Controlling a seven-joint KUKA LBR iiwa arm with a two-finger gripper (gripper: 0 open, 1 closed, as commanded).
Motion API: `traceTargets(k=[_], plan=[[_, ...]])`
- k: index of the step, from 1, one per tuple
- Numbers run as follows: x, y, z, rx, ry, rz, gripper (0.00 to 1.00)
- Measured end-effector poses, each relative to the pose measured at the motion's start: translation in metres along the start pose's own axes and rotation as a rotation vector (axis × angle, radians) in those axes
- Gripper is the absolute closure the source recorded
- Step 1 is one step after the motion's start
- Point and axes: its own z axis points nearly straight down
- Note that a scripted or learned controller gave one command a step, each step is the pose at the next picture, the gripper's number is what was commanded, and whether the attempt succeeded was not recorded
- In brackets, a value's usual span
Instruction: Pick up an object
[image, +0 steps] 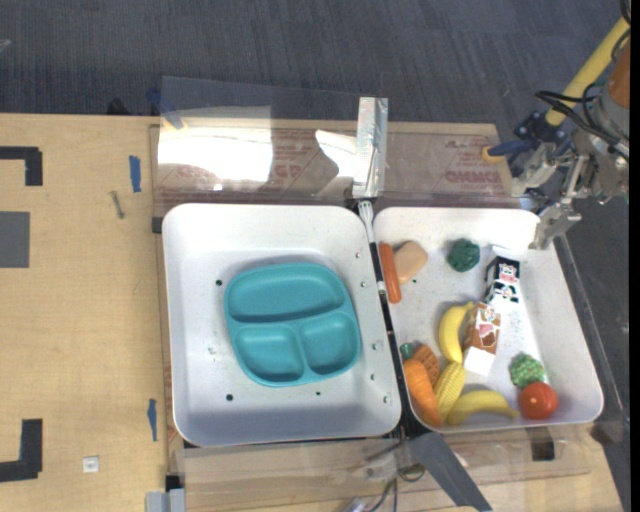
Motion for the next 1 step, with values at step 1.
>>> traceTargets(k=[1], plan=[[0.0635, 0.0271, 0.1015, -0.005, 0.009, -0.146, 0.00]])
